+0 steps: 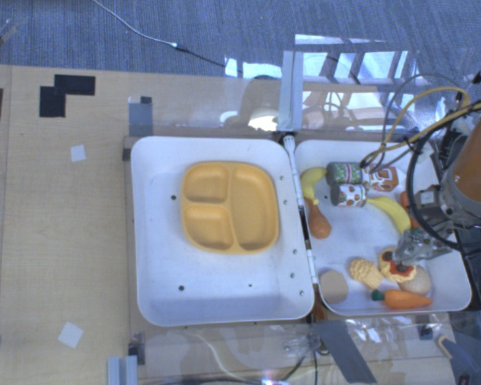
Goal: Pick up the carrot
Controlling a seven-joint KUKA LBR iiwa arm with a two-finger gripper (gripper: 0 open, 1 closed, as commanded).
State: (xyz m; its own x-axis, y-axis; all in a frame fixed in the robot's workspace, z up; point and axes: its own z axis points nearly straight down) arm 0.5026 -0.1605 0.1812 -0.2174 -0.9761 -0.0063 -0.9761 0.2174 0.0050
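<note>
The carrot (406,300) is orange with a small green top and lies flat at the front edge of the right bin (457,299). My gripper (407,255) hangs low inside the same bin, a short way behind the carrot and apart from it. It hovers over a red and yellow toy (390,269) beside a pale round piece (419,281). The arm's orange band (474,175) sits above it at the right.
The right bin also holds a banana (390,209), a lying can (346,184), a drumstick (318,222), a bumpy yellow item (365,273) and a beige disc (333,285). A yellow divided plate (228,207) lies in the left bin (160,279). Cables (417,135) loop behind the arm.
</note>
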